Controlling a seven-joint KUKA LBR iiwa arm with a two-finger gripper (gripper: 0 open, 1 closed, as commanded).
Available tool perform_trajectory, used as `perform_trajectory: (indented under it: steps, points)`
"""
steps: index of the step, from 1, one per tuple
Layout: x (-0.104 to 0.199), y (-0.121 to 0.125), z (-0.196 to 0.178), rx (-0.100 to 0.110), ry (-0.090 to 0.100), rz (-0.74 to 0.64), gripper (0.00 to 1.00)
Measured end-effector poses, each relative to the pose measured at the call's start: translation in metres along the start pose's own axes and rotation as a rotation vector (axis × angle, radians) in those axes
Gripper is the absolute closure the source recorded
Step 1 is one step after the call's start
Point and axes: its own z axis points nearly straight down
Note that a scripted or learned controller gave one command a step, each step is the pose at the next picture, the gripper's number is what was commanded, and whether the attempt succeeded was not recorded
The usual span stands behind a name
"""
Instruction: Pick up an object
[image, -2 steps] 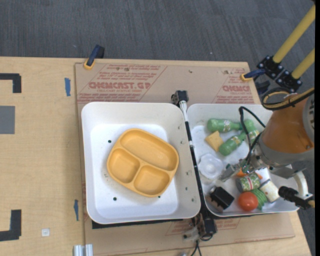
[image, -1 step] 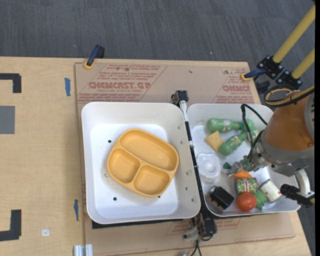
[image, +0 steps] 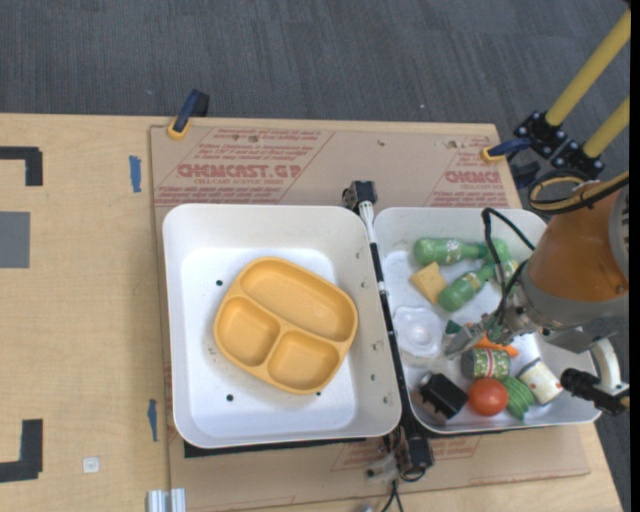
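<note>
- Over the right bin (image: 575, 412) the grey arm (image: 580, 260) with its orange band reaches in, and the gripper (image: 488, 335) is low among the clutter; whether it is wide, narrow or gripping anything cannot be told.
- Just beside the gripper lie two green bottles (image: 450, 250), a yellow wedge (image: 430, 283), a clear plastic cup (image: 415, 328) and a small orange carrot-like piece (image: 492, 358).
- Near the front wall sit a red tomato (image: 488, 397), a black block (image: 441, 394), a green vegetable (image: 519, 396) and a white cylinder (image: 541, 379).
- Beside it, the left bin (image: 200, 400) holds a yellow divided plate (image: 285, 324), lying flat, three compartments facing up.
</note>
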Motion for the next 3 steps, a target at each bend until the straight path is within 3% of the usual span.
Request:
perform_trajectory:
  steps: [1, 3]
  points:
    - [0.0383, -0.0138, 0.0088, 0.000, 0.000, -0.262, 0.00]
    - [0.0383, -0.0138, 0.0088, 0.000, 0.000, -0.262, 0.00]
